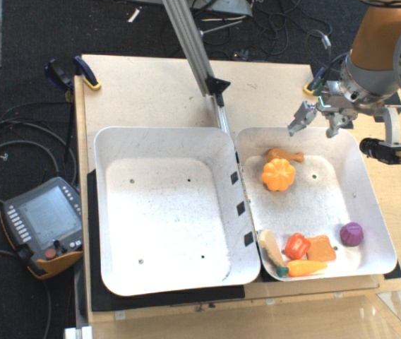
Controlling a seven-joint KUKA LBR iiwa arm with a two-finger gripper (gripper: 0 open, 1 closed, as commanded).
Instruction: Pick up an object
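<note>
Two white bins sat side by side on the bench (151,90). The gripper (320,121) hung over the far rim of the right bin (370,189), fingers spread, nothing between them. Below it lay a pumpkin (278,174) — and along the near edge a red pepper (296,246), a carrot (305,267) and a purple ball (351,234).

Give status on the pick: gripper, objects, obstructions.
Gripper open, above right bin's far rim, holding nothing. Nearest object: orange toy pumpkin, untouched. Brown piece lies against pumpkin's far side; nothing else between.
</note>
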